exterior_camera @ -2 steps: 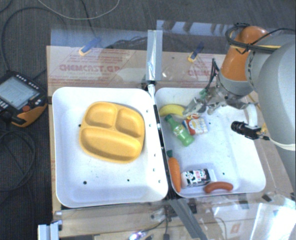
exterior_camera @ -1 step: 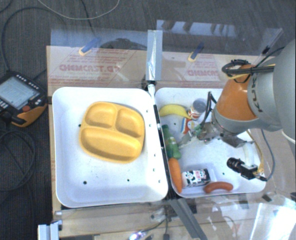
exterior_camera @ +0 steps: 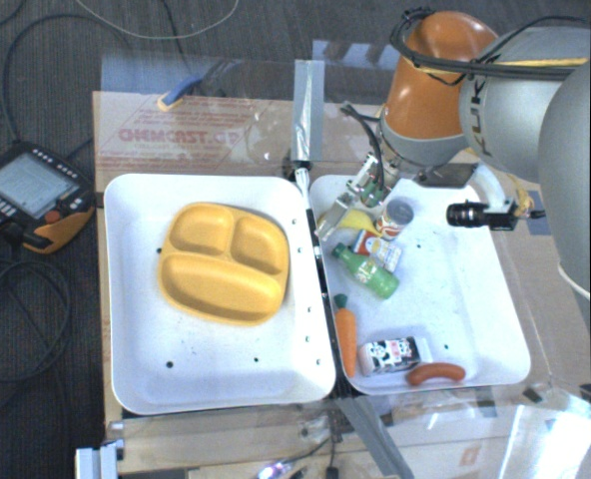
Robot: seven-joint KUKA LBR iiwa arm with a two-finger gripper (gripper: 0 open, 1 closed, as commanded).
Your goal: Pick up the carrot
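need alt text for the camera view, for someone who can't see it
A grey and orange robot arm reaches in from the right, its gripper at the far left corner of the right bin, well short of the carrot lying by that bin's left wall. A green bottle lies between them; the left bin holds a yellow divided tray.

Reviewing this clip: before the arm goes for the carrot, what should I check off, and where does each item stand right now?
1. Carrot in sight, in the right bin: ok, it lies along the bin's left wall.
2. Carrot free of things on top: ok; the green bottle and the cow-print carton lie close by, apart from it.
3. Gripper over the carrot: not ok, it hangs near the bin's upper left corner, by the bottle pile.
4. Jaws ready to close on it: cannot tell.
5. Room beside the carrot: not ok on the wall side, it hugs the wall.
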